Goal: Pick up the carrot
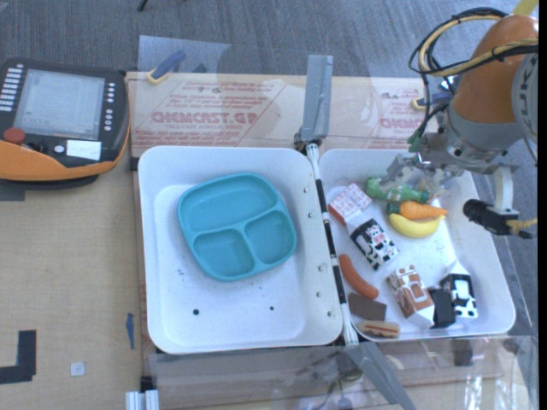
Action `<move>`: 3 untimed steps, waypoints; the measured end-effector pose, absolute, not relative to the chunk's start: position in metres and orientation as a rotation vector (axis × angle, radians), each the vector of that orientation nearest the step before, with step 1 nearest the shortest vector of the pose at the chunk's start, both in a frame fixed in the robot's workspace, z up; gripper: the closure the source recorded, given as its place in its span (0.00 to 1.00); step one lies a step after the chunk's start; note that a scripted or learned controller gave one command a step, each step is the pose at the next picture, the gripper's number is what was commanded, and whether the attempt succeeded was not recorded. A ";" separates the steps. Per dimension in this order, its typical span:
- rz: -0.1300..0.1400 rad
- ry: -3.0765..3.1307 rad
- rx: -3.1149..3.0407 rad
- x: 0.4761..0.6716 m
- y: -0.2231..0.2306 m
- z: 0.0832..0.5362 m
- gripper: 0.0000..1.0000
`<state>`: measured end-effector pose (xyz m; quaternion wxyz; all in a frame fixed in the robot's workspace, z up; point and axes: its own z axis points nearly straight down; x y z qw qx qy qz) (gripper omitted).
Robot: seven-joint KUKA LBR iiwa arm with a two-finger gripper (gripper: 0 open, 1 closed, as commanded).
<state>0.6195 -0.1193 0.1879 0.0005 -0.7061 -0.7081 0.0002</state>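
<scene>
The carrot (pixel 420 211) is orange and lies in the right bin (pixel 496 263) near its far edge. It rests on top of a yellow banana (pixel 413 226). A green piece (pixel 383 187) lies just to the carrot's left; I cannot tell whether it is joined to the carrot. My gripper (pixel 419 176) hangs directly over the carrot's far side, below the grey wrist and orange band. It looks open, and nothing is held between its fingers.
The right bin also holds a red-and-white carton (pixel 349 202), a cow-patterned carton (pixel 374 242), a sausage (pixel 359 278), a brown carton (pixel 410 290) and a black-and-white carton (pixel 455 297). A teal divided plate (pixel 238 226) lies in the left bin (pixel 162 314). A teach pendant (pixel 60 122) sits far left.
</scene>
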 end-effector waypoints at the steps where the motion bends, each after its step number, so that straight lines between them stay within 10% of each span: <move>1: -0.013 -2.285 -2.171 0.594 -0.197 0.109 0.00; 2: -0.015 -2.286 -2.174 0.595 -0.197 0.119 1.00; 3: -0.015 -2.286 -2.173 0.595 -0.197 0.119 0.00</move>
